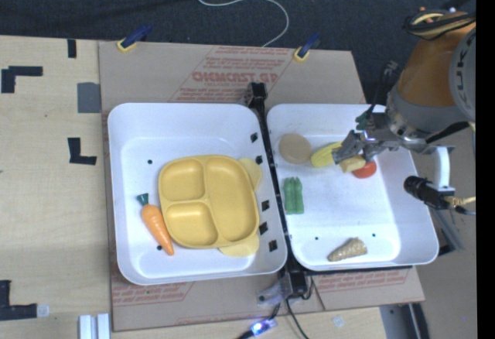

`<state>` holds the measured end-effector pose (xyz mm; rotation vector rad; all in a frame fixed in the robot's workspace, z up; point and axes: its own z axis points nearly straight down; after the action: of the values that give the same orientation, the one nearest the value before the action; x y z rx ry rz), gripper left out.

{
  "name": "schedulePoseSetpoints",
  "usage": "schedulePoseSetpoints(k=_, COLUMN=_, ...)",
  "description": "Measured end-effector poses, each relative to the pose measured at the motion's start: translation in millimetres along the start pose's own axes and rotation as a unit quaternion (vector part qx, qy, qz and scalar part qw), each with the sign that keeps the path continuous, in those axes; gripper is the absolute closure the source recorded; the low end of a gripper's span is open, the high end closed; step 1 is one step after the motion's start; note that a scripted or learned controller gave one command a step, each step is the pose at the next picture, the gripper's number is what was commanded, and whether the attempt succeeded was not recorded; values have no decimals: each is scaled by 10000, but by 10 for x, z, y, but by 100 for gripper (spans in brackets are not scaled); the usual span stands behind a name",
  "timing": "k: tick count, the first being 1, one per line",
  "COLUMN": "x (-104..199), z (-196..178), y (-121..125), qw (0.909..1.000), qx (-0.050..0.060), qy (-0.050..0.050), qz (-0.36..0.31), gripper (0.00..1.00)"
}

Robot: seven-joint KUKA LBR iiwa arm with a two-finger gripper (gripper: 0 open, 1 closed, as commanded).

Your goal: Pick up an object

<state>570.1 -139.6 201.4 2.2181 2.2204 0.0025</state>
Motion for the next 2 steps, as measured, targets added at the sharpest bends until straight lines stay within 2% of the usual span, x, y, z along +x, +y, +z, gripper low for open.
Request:
schedulePoseSetpoints(k=1, x=4, z=-242, y=6, qw=10000, qx=12, qy=4, qz=-3, gripper=100)
schedulePoseSetpoints(k=2, x=433, z=-189, y=124, qw=10000, qx=25, qy=9, qz=-21, gripper=100)
